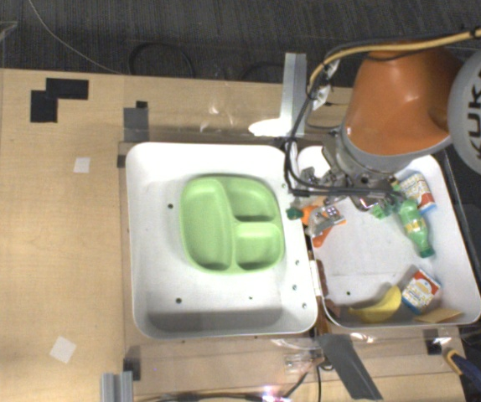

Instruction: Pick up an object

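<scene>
The right bin [362, 258] holds several small objects. A green bottle [415, 226] lies by its right wall, next to a white and red packet [418, 188]. A yellow banana [378, 306] and a small carton [421, 291] rest at the front. An orange and red toy [318, 224] sits against the left wall, with a small spotted piece [333, 213] beside it. My gripper [345, 193] hangs under the orange band [395, 99] over the back left of this bin, just above the orange toy. The wrist hides the fingertips.
The left bin [152, 308] holds a green divided plate [228, 223]. A metal post [294, 90] stands behind the divide between the bins. Cables [295, 170] dangle from the wrist near that divide. Bare floor shows in the middle of the right bin.
</scene>
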You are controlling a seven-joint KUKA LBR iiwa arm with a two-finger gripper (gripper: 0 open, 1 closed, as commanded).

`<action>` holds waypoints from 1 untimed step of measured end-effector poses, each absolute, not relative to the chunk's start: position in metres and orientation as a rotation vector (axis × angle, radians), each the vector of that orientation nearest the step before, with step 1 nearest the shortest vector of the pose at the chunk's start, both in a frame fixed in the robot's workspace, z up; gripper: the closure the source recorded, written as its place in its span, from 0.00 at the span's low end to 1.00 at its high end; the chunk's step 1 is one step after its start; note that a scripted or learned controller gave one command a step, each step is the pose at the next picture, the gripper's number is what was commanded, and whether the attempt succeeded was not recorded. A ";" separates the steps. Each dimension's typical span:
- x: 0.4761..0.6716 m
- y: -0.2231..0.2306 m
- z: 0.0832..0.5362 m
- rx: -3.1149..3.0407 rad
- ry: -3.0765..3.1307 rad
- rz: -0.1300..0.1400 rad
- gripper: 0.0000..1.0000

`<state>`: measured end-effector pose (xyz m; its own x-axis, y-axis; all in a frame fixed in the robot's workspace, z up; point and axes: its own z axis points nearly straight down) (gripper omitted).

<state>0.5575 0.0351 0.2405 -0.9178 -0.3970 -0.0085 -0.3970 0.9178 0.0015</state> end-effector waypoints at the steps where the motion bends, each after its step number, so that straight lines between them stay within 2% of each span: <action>1: 0.597 0.080 0.240 -0.916 2.999 0.004 1.00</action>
